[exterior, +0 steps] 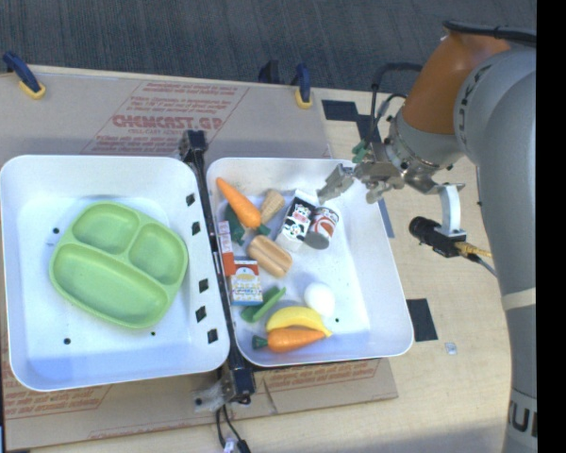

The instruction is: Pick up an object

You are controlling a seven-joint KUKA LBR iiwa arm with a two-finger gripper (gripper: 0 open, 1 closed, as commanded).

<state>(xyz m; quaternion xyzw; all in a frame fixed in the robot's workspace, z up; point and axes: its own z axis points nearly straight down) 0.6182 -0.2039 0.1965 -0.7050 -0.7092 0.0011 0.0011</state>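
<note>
Toys for picking lie heaped in the right bin point(382, 291), and any one of them would serve. Nearest the camera's foot of the frame, a small orange carrot point(292, 339) rests against the bin's front wall with a yellow banana point(297, 319) touching it just behind. Both look like hollow moulded plastic, so I judge them light, stiff and rather slick; their curved backs would tend to roll out of a pinch, and a hold across the narrow middle seems safest. A white egg point(320, 299) sits beside the banana, smooth and round, probably the hardest of the lot to keep hold of. Left of it a little red and blue carton point(246, 282) lies by the bin's inner wall; its flat faces offer the surest purchase. Farther back come a hot dog bun point(270, 255), a black and white milk carton point(298, 220) and a small can point(323, 226) touching one another, then a long carrot point(239, 203) lying aslant. Crowding there leaves little room for fingers.

Beyond all this, over the bin's far right corner, the gripper point(351, 179) hangs with its two fingers spread apart and nothing between them, near the milk carton but clear of it. Off to the left, the other bin point(19, 272) holds a green divided plate point(120, 264).
</note>
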